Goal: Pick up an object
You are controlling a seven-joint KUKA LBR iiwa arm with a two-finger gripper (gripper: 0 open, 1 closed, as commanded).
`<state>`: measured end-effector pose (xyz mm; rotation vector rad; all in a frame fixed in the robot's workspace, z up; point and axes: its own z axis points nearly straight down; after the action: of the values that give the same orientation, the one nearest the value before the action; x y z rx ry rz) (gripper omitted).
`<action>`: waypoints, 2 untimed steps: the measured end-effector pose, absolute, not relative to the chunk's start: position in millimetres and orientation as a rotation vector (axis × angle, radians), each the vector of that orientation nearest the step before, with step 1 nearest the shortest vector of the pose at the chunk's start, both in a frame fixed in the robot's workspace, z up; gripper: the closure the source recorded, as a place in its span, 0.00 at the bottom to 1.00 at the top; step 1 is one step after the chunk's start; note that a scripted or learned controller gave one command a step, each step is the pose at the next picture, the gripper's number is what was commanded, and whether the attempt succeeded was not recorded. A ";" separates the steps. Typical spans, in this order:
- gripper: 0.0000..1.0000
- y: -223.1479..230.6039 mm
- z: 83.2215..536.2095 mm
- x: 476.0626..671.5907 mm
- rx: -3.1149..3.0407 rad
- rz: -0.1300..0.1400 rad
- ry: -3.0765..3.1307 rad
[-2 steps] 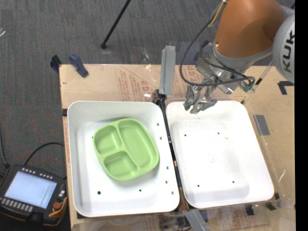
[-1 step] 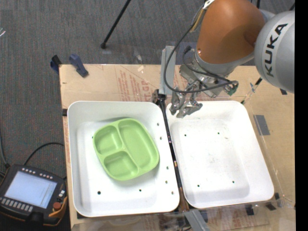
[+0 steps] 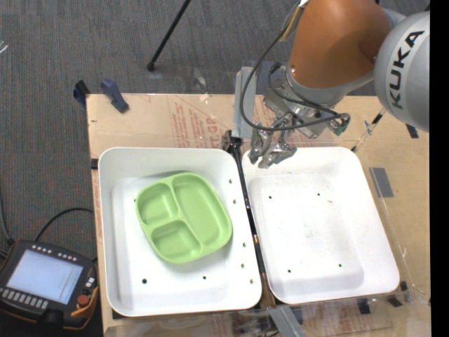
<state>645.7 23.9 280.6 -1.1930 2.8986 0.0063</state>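
A light green divided plate (image 3: 184,216) with three compartments lies flat in the left white bin (image 3: 119,286). My gripper (image 3: 270,154) hangs over the far left corner of the right white bin (image 3: 365,272), right of the plate and apart from it. Its fingers point down and stand close together with nothing between them. The grey arm with its orange band fills the upper right above the gripper.
A cardboard-covered bench edge runs behind the bins. A blue clamp (image 3: 112,93) sits at the bench's far left corner. A teach pendant (image 3: 45,279) lies on the floor at lower left. A tripod leg (image 3: 172,27) crosses the floor at the back.
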 end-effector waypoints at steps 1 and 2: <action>1.00 41.4 278.0 642.2 -1.318 0.004 2.849; 1.00 41.4 288.8 643.4 -1.308 0.006 2.848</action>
<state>643.4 41.4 288.8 -1.3083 2.8475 0.0058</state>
